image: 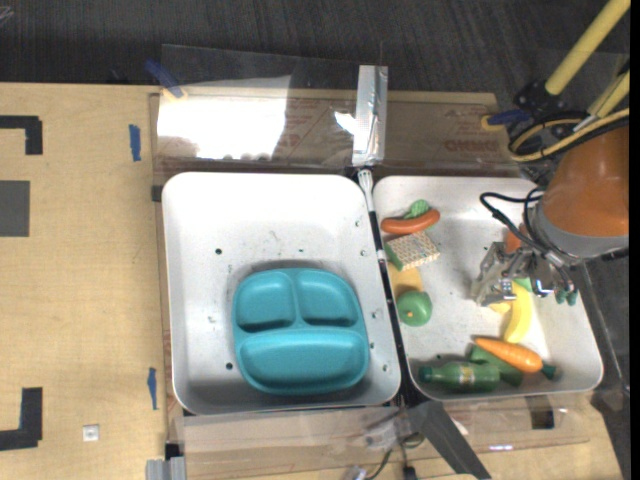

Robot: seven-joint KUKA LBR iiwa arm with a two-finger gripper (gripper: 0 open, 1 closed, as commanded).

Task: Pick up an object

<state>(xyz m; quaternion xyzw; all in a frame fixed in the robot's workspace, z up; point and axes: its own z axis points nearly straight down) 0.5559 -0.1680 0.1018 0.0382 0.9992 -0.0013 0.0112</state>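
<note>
The right bin holds several toy foods. A red sausage with a green piece lies at its far left, above a tan waffle square. Below those come a yellow block and a green apple. A yellow banana, an orange carrot and a green bottle lie toward the near edge. My gripper hangs low over the right side of this bin, right at the banana's upper end. The gripper's metal parts hide that end of the banana.
A teal divided tray lies in the left bin. The ridge between the two bins runs just left of the sausage and apple. Cables and the orange-banded arm crowd the far right corner.
</note>
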